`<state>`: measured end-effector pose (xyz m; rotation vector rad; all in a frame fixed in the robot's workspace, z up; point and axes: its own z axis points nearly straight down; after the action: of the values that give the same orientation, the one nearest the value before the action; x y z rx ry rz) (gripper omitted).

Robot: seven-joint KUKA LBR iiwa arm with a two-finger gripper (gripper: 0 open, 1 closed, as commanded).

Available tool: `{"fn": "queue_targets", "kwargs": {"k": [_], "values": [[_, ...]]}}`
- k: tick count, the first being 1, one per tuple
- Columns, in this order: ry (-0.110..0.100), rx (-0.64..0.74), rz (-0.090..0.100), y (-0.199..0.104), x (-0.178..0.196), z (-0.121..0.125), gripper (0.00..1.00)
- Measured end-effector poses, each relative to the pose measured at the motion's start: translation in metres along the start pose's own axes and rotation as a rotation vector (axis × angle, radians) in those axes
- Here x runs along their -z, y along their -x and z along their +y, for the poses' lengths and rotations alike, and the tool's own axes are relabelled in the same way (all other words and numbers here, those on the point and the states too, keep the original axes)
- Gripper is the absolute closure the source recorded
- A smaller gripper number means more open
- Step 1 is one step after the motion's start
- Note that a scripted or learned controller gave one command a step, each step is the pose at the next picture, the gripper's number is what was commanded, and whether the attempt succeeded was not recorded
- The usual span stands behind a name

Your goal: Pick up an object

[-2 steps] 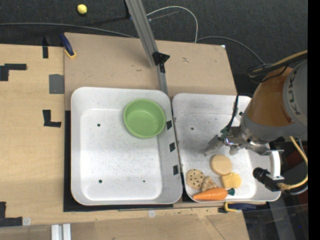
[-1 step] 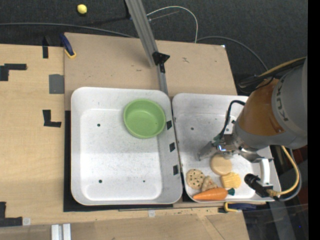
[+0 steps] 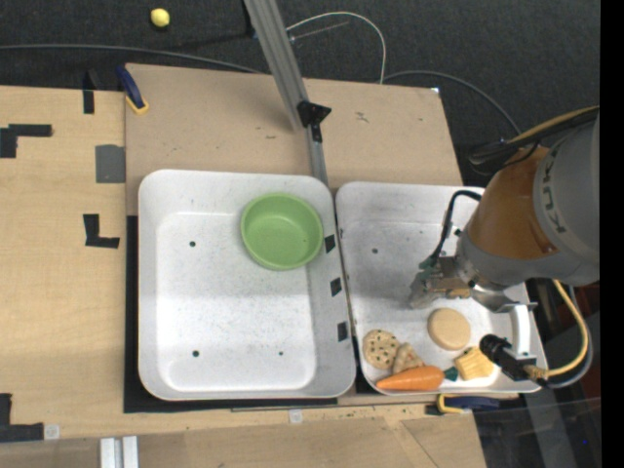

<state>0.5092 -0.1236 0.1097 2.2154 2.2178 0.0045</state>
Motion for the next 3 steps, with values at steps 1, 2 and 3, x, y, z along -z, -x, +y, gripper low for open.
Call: {"fn": "queue_targets", "kwargs": {"k": [1,2,3], "values": [[-0.006,0.0,0.003,-0.005,0.043,0.0,1.0],[-0.003,0.002,0.002,-0.014,0.093,0.007,1.0],[-0.002,0.002,0.002,-0.021,0.153,0.008,1.0]]}}
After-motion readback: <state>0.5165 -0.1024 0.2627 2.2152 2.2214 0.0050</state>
